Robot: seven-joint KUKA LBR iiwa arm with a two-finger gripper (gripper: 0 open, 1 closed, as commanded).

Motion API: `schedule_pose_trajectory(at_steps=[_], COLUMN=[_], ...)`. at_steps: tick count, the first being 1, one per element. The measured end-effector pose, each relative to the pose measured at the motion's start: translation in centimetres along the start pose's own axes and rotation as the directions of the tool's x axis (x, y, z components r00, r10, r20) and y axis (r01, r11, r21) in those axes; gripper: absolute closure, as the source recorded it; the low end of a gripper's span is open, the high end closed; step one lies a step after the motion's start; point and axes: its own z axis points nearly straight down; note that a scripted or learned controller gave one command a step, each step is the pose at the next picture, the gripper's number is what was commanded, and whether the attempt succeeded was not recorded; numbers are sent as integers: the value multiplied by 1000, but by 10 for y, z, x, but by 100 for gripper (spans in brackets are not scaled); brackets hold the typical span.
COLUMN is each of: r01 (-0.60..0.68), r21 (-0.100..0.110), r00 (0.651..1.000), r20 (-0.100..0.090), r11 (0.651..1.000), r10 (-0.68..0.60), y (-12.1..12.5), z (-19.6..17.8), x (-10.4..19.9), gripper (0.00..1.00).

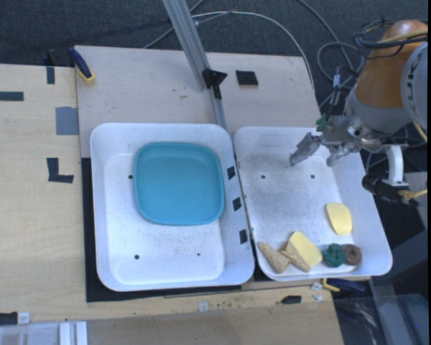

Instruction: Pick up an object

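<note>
My gripper [317, 157] hangs over the back part of the right bin [287, 192], its two grey fingers spread open with nothing between them. Well in front of it, along the bin's near edge, lie a tan bread-like piece [274, 257], a yellow wedge [304, 249], a dark green lump [334, 254] and a small brown ring [352, 254]. A pale yellow oval piece [338, 218] rests near the bin's right side, in front of the gripper and slightly to its right.
The left bin [115, 257] holds a turquoise square plate [178, 182]. A slanted metal post [190, 42] rises behind the bins. Black cables loop behind the right bin near the arm's orange band [388, 70].
</note>
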Motion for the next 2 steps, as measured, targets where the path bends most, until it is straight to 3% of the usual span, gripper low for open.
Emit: schedule_pose_trajectory(at_steps=[2], r01=[0], r21=[4], r00=[1000], r20=[0], r11=[1000], r10=[0], y=[1], z=[104], x=[6], gripper=[0])
